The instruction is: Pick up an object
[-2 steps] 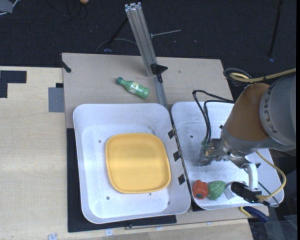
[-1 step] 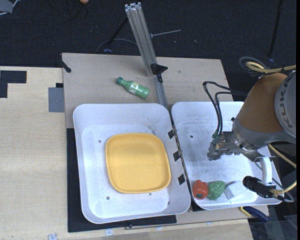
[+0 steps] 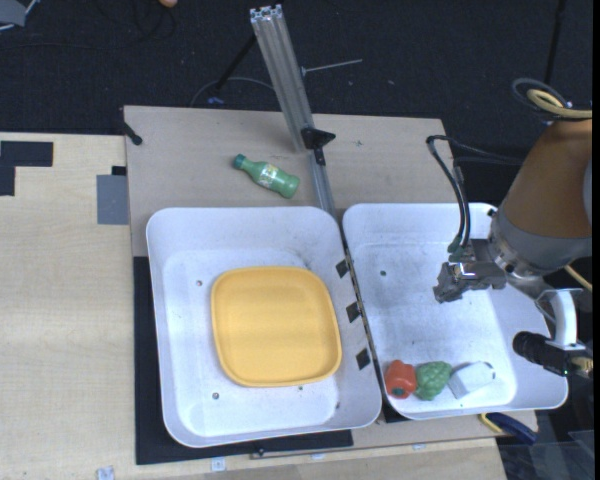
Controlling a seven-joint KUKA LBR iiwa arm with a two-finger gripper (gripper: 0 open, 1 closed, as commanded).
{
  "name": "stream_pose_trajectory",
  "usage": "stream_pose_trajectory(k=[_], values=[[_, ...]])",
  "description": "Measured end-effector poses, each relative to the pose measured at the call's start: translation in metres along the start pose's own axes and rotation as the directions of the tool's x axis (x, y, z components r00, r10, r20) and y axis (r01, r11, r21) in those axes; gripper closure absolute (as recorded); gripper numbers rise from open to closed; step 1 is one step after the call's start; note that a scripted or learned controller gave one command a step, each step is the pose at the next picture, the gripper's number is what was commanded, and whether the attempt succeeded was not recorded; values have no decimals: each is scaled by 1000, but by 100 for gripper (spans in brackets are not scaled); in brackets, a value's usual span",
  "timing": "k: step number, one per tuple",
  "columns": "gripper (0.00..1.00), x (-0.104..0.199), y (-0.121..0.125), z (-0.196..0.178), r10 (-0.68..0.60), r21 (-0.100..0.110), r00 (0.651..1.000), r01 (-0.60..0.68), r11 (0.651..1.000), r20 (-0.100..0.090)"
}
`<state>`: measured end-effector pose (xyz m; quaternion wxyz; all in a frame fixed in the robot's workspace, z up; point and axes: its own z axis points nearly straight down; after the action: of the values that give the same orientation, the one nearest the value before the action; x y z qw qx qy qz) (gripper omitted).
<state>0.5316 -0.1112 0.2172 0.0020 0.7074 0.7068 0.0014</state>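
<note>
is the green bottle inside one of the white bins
No, the green bottle lies on the bench board behind the left bin, outside its rim.

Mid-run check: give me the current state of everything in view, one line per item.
gripper: over the right bin, nothing seen between its fingers.
yellow plate: flat in the left bin.
green bottle: on its side on the bench, behind the bins.
red object, green object, white object: resting in a row at the right bin's near edge.

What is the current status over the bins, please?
Gripper over right white bin, nothing visibly held. Red, green, white objects in near corner. Yellow plate left bin.
</note>
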Motion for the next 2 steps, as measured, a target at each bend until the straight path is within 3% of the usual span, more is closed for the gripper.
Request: stream_pose_trajectory(k=[1,2], values=[[100,-1,0,-27,0,3,1000,0,1000,0],[100,47,11,-30,-4,5,1000,4,1000,-1]])
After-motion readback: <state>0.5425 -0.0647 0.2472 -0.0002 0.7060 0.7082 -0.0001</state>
